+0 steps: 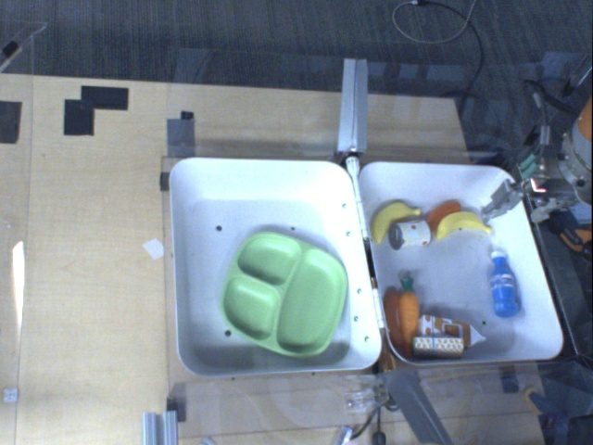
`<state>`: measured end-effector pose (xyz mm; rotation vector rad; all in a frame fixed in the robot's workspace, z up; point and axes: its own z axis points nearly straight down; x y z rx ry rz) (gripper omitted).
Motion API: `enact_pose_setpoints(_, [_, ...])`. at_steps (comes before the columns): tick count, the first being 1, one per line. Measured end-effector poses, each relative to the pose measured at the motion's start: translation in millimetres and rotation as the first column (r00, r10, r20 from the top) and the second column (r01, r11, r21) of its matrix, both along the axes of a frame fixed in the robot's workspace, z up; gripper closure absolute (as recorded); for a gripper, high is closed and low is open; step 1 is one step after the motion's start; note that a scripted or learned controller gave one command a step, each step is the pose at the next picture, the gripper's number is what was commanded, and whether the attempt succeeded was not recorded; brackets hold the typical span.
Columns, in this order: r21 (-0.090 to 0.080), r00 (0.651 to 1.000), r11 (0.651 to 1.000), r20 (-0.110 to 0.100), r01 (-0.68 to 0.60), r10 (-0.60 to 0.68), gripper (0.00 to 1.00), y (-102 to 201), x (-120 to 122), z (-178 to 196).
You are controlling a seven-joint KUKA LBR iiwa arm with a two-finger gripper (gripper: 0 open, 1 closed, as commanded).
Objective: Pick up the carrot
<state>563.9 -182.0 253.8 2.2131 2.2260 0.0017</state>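
Carrot (pixel 402 311) lies in the right bin's (pixel 547 327) near-left corner, long axis running twelve to six, leaves up. It sits toward seven o'clock from the gripper (pixel 508 197), well apart; whether the gripper is released or clenched I cannot tell.

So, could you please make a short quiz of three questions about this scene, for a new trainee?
1. True or false: the carrot lies in the same bin as the green divided plate.
2. Which item lies right beside the carrot, near the front wall of the right bin?
A. the blue bottle
B. the small brown box
C. the yellow banana
3. Fill in: the pincer is over the ____ right corner of the right bin, apart from the carrot.

Key
1. False: the carrot is in the right bin, the plate in the left bin.
2. B
3. far
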Motion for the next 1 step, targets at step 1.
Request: enact_pose_setpoints(1, [0.002,0.964,0.964,-0.002,0.265,-0.265,0.00,73.5,41.2,-73.9])
